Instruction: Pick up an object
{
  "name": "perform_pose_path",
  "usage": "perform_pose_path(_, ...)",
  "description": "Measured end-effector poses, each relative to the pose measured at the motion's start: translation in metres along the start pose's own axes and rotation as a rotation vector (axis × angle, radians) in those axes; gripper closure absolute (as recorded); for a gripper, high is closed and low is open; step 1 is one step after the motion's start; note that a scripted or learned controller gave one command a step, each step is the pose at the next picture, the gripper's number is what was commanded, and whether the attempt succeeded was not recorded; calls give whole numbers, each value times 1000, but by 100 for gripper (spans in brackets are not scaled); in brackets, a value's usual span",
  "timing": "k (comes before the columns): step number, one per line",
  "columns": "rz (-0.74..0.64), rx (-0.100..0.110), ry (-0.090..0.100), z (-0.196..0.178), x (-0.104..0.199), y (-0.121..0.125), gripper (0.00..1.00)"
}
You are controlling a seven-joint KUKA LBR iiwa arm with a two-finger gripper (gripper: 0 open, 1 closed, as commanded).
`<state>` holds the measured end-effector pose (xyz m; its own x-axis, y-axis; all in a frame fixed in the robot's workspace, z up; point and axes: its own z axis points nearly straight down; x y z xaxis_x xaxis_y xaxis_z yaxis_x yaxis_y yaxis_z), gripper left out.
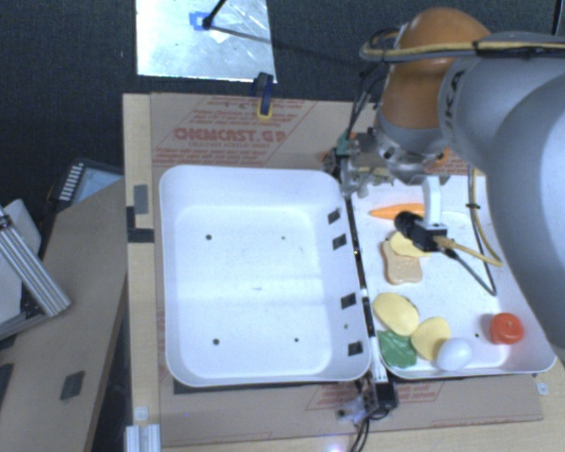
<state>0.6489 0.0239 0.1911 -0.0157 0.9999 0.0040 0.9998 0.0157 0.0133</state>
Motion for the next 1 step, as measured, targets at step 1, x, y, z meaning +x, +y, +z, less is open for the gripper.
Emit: perform_pose_path(1,7,14,-2,7,45,-31,100)
